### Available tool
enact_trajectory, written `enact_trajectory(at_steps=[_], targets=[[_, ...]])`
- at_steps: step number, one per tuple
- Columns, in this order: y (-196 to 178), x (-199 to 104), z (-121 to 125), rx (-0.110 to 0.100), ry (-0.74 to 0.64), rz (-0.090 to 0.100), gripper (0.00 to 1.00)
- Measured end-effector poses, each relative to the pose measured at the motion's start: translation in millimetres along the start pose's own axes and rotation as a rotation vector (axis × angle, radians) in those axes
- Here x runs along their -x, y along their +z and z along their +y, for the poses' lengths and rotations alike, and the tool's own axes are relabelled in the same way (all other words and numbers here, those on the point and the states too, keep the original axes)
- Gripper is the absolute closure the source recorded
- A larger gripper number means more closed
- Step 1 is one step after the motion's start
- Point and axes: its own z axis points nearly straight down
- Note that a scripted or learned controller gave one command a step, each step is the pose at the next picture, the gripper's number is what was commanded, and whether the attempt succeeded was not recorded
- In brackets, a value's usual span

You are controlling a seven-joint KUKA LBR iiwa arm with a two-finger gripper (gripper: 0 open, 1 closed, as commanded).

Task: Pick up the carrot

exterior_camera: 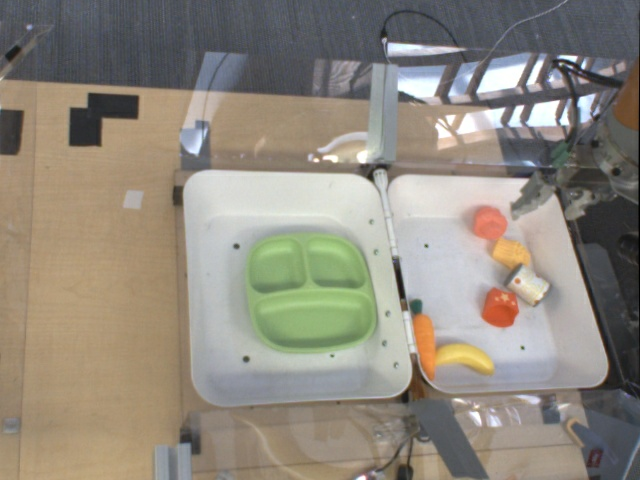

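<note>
While the carrot (424, 338) lies far off, the open claw (553, 194) hangs over the right bin's (560, 368) far corner.

A light green plastic plate with three compartments (310, 292) lies in the left shallow white bin (215, 268) on the tan wooden counter (90, 288). The right shallow white bin (450, 278) holds a yellow plastic banana (463, 358) near its front edge, a red rounded toy (500, 307), a small white-and-yellow cylinder (529, 287), an orange-yellow block (511, 252) and a salmon-pink rounded piece (489, 222)
</note>
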Motion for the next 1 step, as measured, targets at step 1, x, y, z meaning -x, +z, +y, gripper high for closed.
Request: enact_trajectory(at_steps=[1], targets=[[10.3, 31.4, -53.8, 0.000, 0.149, 0.000, 0.00]])
